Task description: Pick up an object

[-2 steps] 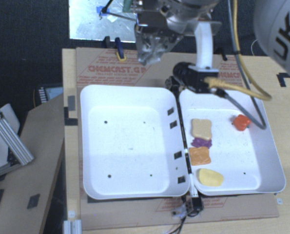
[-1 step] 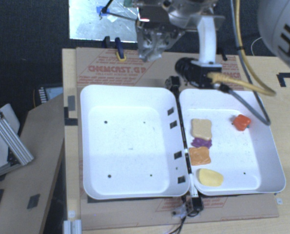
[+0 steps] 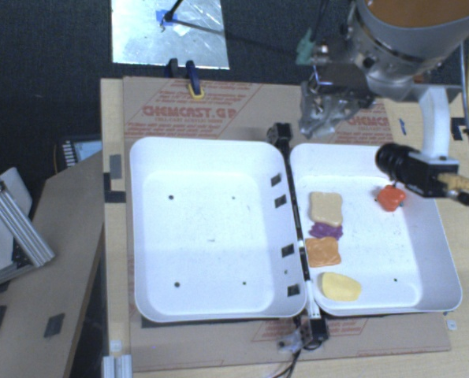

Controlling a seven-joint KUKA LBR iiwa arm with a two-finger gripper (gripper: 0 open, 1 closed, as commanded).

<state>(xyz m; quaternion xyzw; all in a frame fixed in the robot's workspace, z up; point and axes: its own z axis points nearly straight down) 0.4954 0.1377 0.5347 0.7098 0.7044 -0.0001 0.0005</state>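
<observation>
Right bin (image 3: pixel 431 286): tan piece (image 3: pixel 326 208), purple piece (image 3: pixel 326 230), orange piece (image 3: pixel 323 251), yellow piece (image 3: pixel 340 287), red piece (image 3: pixel 390 198), all unpicked. Gripper (image 3: pixel 322 123) above far rim; grasp cannot be told. Pickup outstanding.

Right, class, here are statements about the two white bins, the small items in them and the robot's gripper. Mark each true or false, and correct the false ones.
1. All the small items lie in the right bin. True.
2. The yellow piece lies nearest the camera, at the bottom of the column. True.
3. The purple piece lies in the left bin. False: it lies in the right bin, between the tan piece and the orange square piece.
4. The gripper holds the red-orange piece. False: that piece lies on the bin floor, apart from the gripper, which hangs above the bins' far edge.
</observation>
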